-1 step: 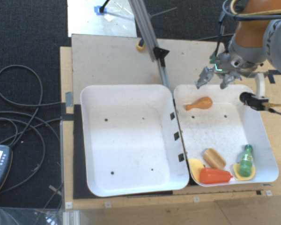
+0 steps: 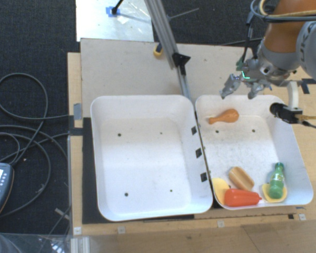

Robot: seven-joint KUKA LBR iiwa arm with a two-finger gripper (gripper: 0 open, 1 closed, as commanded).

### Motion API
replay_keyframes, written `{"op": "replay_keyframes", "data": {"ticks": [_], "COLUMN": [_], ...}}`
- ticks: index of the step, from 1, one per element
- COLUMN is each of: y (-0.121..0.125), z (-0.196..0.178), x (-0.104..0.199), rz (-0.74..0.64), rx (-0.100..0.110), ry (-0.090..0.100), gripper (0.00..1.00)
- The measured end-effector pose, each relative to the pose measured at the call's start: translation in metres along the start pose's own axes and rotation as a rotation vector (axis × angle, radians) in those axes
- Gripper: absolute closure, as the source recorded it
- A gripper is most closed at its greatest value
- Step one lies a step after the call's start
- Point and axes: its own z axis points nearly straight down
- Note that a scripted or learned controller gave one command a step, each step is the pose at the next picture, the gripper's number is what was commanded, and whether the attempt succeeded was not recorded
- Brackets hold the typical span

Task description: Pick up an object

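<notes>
My gripper (image 2: 241, 88) hangs above the far rim of the right bin (image 2: 292, 141), fingers spread apart and nothing between them. Just below and left of it an orange drumstick-shaped toy (image 2: 225, 117) lies near the bin's far wall. Along the bin's near edge lie a hot dog bun (image 2: 241, 178), a red carrot-like piece (image 2: 241, 197), a yellow piece (image 2: 219, 185) and a green bottle (image 2: 276, 181) resting on another yellow piece.
The left bin (image 2: 102, 141) sits beside the right one, divided by a rim with black clips. A slanted metal pole (image 2: 166, 30) crosses the back of the bench. Cables lie on the floor at left.
</notes>
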Motion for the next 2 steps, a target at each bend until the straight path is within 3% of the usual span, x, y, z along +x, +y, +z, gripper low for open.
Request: {"op": "replay_keyframes", "data": {"ticks": [2], "y": [-0.014], "z": [0.108], "x": [-0.006], "rz": [0.007], "rx": [0.005], "ry": [0.0], "gripper": [0.0]}}
